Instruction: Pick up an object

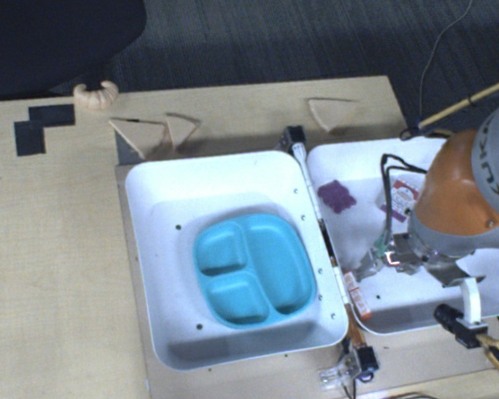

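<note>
Left bin (pixel 161 250) — holds a blue three-compartment tray (pixel 253 268), lying flat near the bin's centre. Right bin (pixel 353 159) — a small purple object (pixel 337 196) lies in its upper left area, apart from the arm. The arm (pixel 465 190) reaches over this bin from the right, wrist low over the floor. Gripper (pixel 379 262) sits near the bin's left wall, below the purple object. Its finger state cannot be determined.

Wooden bench (pixel 53 290), two white bins (pixel 161 250)
</note>
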`<action>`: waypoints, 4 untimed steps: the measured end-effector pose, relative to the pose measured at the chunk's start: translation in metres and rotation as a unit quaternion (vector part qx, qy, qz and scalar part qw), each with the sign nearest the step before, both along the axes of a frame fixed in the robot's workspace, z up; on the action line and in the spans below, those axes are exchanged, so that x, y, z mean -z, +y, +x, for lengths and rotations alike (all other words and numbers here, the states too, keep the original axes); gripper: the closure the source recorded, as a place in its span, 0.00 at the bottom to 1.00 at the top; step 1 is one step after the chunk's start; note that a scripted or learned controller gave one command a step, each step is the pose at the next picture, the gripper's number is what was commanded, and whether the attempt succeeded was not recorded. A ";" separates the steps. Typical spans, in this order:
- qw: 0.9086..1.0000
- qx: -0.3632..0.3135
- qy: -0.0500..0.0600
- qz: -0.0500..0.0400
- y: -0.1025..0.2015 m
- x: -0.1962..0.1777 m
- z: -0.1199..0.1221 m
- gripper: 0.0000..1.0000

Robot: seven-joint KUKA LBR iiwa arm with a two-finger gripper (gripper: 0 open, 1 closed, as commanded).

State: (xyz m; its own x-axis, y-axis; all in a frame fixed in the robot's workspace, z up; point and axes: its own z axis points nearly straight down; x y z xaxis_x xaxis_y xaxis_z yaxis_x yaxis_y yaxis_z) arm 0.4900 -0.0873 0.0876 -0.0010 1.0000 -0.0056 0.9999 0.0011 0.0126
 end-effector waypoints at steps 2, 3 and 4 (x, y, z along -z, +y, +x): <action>1.000 -0.001 0.002 0.002 -0.055 0.000 0.041 1.00; 1.000 -0.001 0.005 0.002 -0.119 -0.016 -0.003 1.00; 1.000 -0.002 0.003 0.002 -0.100 -0.126 0.066 1.00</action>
